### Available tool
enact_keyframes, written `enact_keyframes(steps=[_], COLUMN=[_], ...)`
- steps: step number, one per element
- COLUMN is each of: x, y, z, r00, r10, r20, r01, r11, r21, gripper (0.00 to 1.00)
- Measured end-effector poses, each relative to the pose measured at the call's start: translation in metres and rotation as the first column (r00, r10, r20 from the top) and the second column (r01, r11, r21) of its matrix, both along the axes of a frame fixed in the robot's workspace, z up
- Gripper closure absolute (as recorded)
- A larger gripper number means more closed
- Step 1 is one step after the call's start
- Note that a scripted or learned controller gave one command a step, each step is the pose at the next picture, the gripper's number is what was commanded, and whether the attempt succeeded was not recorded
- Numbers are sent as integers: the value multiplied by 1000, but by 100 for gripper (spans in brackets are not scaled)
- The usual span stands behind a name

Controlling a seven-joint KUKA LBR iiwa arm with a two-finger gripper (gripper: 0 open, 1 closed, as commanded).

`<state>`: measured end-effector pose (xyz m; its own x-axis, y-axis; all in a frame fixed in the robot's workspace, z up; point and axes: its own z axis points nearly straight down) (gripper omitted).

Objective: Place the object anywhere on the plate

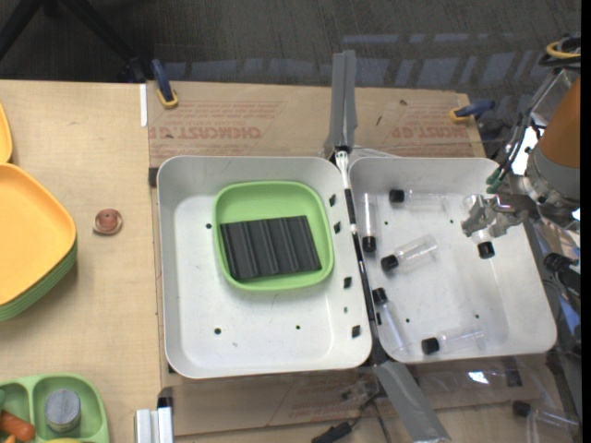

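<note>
Over on the right, the grey arm (559, 146) reaches in above the right bin (517, 340), and its gripper (487, 218) hangs low near that bin's right wall, toward the far corner. There is a small dark-capped thing (486, 249) just under the metal tip, but whether the gripper is apart or closed on it I cannot tell from here; the parts blur together.

Clear vials with black caps lie scattered across the right bin's floor: one (406, 253) near the middle lying at a slant, one (452, 341) by the near edge, one (367, 221) along the left wall, another (386, 314) lower down that same wall, and a short one (398, 195) near the far edge.

In the left bin (185, 340) sits the green plate (272, 201), set toward the far right part of the bin, with a dark ribbed block (271, 247) lying flat across it.

Beyond the bins, at the bench's left edge, rests a stack of orange dishes (28, 238), with a small reddish knob (108, 221) beside it.
</note>
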<state>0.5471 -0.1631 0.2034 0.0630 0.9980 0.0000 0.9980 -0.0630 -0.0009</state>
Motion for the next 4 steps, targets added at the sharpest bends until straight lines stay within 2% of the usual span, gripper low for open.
enact_keyframes(steps=[1,2,3,4], x=[-19,-20,4,38], y=[10,102,154,185], z=[-34,-13,14,-13], r00=[994,977,948,938], r10=[109,215,318,347], r20=[-3,-1,-2,-2], r01=[-109,-215,-318,-347], r11=[994,977,948,938], r21=[0,0,0,-1], gripper=[100,100,100,100])
